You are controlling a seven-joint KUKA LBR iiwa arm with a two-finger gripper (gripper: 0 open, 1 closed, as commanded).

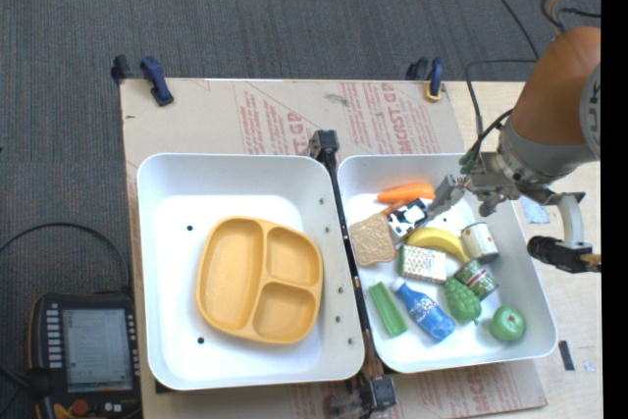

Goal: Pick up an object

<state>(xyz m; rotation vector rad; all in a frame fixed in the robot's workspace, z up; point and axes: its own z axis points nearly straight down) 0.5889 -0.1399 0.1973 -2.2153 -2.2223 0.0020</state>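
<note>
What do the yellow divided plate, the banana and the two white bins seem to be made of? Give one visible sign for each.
Yellow three-compartment plate: likely moulded plastic, matte; uniform colour, rounded moulded ridges.
Yellow banana: probably toy plastic; even colour, smooth surface, lying among other toy-like food.
Shallow white bins: likely plastic, slightly glossy; rounded corners and thin lips. None is certain from looks alone.

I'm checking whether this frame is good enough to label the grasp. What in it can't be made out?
- End effector: the arm's own body above it hides whether it is open or shut, or holding anything.
- Black-and-white item between the carrot and the banana: too small to identify.
- Small can and box: labels too small to read.
- Arm: cut off by the right edge.
</note>
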